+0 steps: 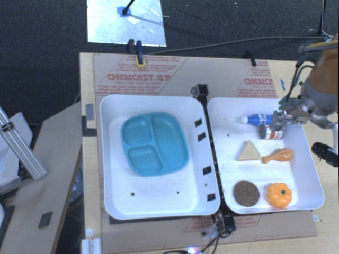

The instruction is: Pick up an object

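The gripper (271, 126) hangs low over the right bin (312, 157), at about one o'clock within it, right at the blue tube (258, 119) that lies on its side there with its white cap pointing toward nine o'clock. Whether the fingers are apart or closed cannot be told; they blur into the tube's red-and-white end, and nothing clearly sits between them. The tube looks light and fairly stiff but round and smooth, so it may roll or slip; across its middle would likely be the surest hold. Toward six o'clock from it lie a tan wedge (248, 152) and an orange drumstick-shaped toy (277, 155), then a brown disc (247, 192) and a small orange pumpkin (279, 194), probably light plastic. The left bin (114, 194) holds a blue divided plate (154, 143).
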{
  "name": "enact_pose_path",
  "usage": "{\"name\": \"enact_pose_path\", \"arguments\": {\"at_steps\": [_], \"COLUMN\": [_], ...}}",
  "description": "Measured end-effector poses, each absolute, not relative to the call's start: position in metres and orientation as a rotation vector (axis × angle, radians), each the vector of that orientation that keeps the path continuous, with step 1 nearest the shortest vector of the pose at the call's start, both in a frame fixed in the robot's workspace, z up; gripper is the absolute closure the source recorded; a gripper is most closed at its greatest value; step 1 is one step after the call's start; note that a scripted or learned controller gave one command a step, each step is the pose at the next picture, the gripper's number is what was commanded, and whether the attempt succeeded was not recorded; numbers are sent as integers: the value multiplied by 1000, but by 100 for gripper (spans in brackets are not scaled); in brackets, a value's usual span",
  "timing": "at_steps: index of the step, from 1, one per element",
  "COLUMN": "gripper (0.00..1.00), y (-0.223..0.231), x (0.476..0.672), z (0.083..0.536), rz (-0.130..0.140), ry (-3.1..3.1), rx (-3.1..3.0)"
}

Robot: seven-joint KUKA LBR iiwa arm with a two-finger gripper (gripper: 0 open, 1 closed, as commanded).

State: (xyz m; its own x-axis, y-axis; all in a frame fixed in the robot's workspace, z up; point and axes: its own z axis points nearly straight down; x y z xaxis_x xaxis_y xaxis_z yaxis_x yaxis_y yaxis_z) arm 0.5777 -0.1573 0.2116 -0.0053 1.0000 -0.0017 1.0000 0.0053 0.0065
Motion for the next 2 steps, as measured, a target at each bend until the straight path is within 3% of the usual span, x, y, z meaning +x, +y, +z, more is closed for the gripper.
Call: {"name": "enact_pose_path", "arguments": {"at_steps": [1, 2], "gripper": [100, 100], "y": [-152, -100], "x": [580, 573], "z": [274, 278], "rz": [7, 4], "ry": [2224, 2231], "rx": [2210, 2211]}}
